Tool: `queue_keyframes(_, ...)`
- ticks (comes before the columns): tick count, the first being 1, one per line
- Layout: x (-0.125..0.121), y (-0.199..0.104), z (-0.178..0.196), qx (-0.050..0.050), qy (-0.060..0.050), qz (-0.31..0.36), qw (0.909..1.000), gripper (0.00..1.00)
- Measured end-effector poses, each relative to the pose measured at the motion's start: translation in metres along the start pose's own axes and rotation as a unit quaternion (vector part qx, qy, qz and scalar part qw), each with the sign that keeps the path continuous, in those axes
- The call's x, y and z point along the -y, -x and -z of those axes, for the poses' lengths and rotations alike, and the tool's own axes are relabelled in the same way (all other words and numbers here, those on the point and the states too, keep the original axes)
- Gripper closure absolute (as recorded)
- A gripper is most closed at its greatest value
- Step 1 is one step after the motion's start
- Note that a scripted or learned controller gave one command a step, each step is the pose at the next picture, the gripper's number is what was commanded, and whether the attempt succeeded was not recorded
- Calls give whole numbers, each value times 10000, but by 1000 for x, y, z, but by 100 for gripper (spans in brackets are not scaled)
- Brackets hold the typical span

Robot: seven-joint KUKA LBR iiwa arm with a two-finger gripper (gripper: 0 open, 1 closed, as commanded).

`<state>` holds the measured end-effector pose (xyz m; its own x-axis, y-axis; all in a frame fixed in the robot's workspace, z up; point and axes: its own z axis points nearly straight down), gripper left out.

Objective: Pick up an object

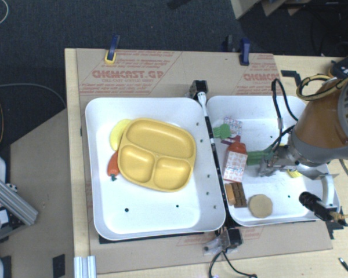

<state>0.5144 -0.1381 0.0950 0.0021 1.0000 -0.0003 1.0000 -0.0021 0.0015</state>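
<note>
Green piece [256,157] lies right of frame centre, just beside our gripper [271,168]; its grip we cannot tell, so we should centre first.

Grey arm [313,149] with orange band, looping black cables [276,106].

2 white bins sit side by side: the left bin [104,155] holds a yellow divided tray [156,153] at frame centre. In the right bin [252,104], the gripper [271,165] hangs beside a green object [258,157], near a red-capped bottle [235,158] and a tan disc [260,205].
</note>
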Motion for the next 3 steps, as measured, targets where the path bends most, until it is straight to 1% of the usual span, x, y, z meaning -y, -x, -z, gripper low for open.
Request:
queue_keyframes(1, -6, 10, 54, 12, 23, 10, 10000, 100)
queue_keyframes(2, -10, 14, 98, 12, 26, 13, 10000, 100)
queue_keyframes(3, -11, 14, 132, 9, 23, 15, 10000, 100)
